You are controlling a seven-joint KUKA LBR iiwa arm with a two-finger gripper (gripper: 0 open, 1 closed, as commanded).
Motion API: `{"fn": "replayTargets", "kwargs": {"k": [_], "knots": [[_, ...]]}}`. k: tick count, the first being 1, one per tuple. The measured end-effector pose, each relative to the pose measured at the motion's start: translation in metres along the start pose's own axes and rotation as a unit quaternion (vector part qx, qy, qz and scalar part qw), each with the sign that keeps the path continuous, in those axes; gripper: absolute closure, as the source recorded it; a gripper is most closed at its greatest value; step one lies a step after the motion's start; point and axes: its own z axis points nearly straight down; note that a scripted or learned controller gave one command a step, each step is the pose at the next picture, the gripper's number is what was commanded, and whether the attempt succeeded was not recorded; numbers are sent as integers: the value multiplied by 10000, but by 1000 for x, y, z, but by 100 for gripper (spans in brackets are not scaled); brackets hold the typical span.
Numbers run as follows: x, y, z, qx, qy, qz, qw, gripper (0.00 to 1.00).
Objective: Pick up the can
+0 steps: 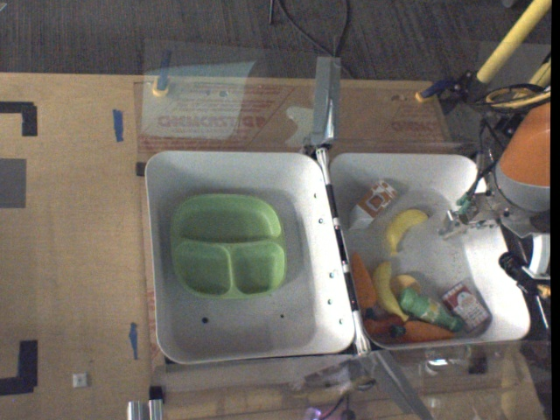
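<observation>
Risk of a wrong grasp is judged high, since the can (465,305) is seen lying in the right bin's (512,269) near corner, crowded by a green bottle (430,310) and carrots, while the gripper (464,219) is poised apart near a banana (403,228).

1. My pincer (461,221) hangs over the right bin (516,309), near its far right side; I cannot tell how it stands.
2. Near it to the left lies a banana (404,228), and a small carton (378,197) lies beyond.
3. At the near side are a second banana (387,290), a green bottle (430,310), a carrot (363,280) and a red-white can (465,304).
4. The left bin (166,322) holds a green divided plate (229,245).
</observation>
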Motion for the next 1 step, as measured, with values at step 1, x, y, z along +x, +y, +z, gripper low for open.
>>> {"fn": "replayTargets", "kwargs": {"k": [1], "knots": [[10, -103, -83, 45, 28, 123, 9999, 100]]}}
